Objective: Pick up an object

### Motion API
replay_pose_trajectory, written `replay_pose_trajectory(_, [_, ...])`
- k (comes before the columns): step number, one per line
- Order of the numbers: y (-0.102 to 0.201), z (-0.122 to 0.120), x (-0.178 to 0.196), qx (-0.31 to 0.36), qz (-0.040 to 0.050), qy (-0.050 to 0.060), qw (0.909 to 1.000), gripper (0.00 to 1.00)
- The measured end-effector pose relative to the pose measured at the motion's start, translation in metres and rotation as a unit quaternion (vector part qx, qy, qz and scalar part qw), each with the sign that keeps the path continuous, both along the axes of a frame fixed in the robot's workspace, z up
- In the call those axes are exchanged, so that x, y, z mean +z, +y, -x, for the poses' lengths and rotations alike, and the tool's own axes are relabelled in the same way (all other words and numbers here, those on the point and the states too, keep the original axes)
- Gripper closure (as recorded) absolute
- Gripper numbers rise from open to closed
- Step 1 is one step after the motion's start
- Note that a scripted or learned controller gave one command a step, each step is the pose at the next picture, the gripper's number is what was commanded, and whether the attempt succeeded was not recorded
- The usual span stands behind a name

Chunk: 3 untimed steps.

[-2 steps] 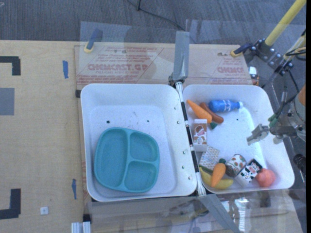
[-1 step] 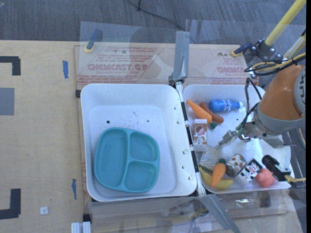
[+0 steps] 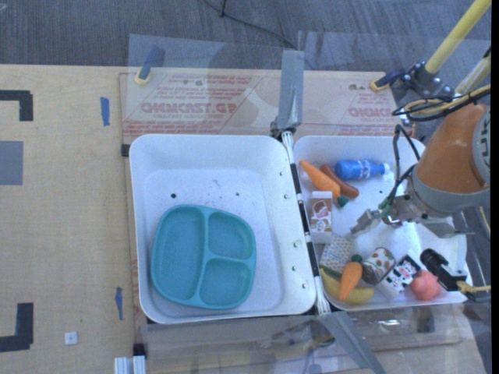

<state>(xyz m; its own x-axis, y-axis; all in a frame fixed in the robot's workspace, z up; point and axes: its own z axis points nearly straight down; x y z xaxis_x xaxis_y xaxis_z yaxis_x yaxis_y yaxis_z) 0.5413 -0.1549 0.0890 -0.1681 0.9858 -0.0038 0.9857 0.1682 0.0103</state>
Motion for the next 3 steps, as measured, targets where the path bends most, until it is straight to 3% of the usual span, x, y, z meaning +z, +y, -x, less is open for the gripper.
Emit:
replay_pose_trajectory(1, [0.011,-0.119,-0.001,-0.010,0.0003,0.017,0.9998,0.00])
replay_pose_trajectory(2, [0.011,-0.118,0.009,-0.009,0.0010,0.020,0.9998,1.00])
replay_pose_trajectory(3, [0.100,-0.121,0.128,-0.067,-0.0011,0.003,0.9977,1.00])
